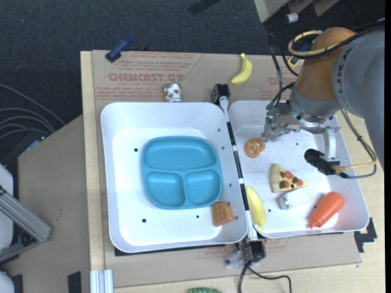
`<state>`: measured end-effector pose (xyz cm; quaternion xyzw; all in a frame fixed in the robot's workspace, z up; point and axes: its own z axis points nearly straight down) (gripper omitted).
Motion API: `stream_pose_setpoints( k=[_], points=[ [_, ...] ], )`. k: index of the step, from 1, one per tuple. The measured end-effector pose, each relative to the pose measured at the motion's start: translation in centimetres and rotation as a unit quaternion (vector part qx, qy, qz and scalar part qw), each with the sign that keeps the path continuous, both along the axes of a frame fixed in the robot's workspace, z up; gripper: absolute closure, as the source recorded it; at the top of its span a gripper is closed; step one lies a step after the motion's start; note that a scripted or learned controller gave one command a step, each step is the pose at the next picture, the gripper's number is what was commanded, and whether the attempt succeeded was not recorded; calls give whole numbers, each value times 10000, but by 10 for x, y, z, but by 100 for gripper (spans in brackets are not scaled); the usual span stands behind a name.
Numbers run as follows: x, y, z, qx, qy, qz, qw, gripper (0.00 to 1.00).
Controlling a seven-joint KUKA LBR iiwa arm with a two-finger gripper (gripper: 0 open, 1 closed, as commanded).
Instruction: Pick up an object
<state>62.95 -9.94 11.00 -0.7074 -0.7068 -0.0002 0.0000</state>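
Pretzel [255, 146]: it lies flat in the right bin [250, 119], toward that bin's far-left corner and close to the wall it shares with the left bin [119, 163].

My hand [272, 132]: it hangs over the right bin just beside the pretzel, on the pretzel's far-right side. Whether it is released or clenched I cannot tell.

Pizza slice [286, 179]: it sits at the middle of the right bin, on the near side of the pretzel and apart from it.

Small pale item [287, 201]: it is just beside the slice's near edge and too small to identify.

Carrot [325, 209]: it lies tilted at the near-right corner.

Banana [255, 207]: it lies along the left wall at the near-left corner.

Left bin: a blue divided plate [181, 171] sits at its middle, and a waffle piece [222, 213] lies by the near-right corner, just beside the plate.

Desk [146, 72]: a second banana [242, 71] lies near the far edge beyond the right bin. A small patterned item [173, 91] stands just beyond the left bin's far rim.
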Motion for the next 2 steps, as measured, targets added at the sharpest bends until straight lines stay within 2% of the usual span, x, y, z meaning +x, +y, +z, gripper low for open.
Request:
stream_pose_setpoints(
  k=[1,2],
  points=[
    [38,-28,80,-6,-10,6,10000,100],
    [38,-28,89,-10,-17,10,10000,100]
  ],
)
